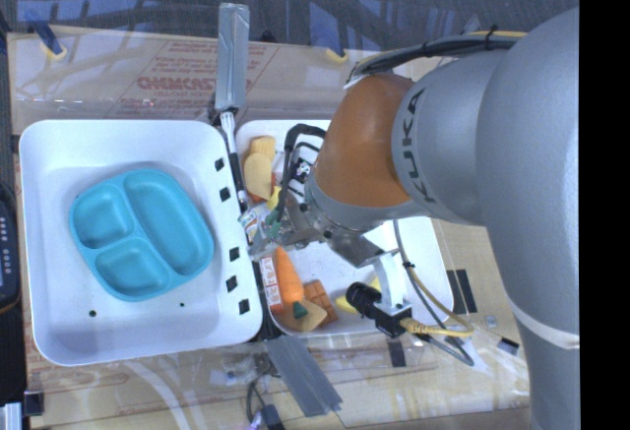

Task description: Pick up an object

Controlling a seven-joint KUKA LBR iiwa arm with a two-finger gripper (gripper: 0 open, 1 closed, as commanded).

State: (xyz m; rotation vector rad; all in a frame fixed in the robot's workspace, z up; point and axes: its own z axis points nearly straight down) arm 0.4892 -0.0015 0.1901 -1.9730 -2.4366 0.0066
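Fingers [271, 226] low in right bin [433, 241], just above carrot [286, 277].

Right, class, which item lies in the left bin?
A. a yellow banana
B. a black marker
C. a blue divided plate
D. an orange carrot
C: the blue divided plate lies alone on the floor of the left bin, while the carrot sits in the right bin under the arm.
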